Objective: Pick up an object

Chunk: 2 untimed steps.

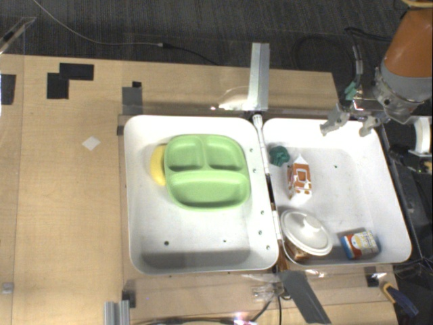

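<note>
1. My gripper (pixel 350 122) hangs spread and empty over the right bin's (pixel 379 175) far rim: approach step, nothing grasped.
2. Nearest target, the snack packet (pixel 299 179), lies mid-bin nearer the divider; next I descend, then clench.

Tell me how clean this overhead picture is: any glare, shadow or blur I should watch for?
In the camera view, glare washes out the bench at the left bin's far rim; soft shadow pools along that bin's near wall; the green divided plate and the small can look reasonably sharp; the gripper is slightly soft against the right bin's bright floor.
</note>
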Each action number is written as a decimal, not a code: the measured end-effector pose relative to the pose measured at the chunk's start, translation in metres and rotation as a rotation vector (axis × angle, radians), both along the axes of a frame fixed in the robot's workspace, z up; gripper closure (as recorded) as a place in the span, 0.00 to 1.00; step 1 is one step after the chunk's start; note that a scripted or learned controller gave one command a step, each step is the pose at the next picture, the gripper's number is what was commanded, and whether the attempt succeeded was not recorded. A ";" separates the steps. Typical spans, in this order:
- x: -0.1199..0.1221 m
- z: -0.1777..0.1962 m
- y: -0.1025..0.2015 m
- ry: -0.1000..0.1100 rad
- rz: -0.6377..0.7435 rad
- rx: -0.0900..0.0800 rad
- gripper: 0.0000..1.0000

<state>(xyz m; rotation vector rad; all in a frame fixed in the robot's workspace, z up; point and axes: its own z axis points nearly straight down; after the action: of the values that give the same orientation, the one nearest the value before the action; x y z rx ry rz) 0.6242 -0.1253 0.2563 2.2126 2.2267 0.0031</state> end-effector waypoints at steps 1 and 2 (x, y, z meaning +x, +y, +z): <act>-0.031 -0.105 0.036 0.000 0.061 0.000 0.00; -0.017 0.021 -0.008 -0.004 0.092 -0.002 0.00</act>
<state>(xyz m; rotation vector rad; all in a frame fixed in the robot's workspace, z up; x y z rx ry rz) 0.6068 -0.1338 0.2770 2.1047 2.3229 0.0059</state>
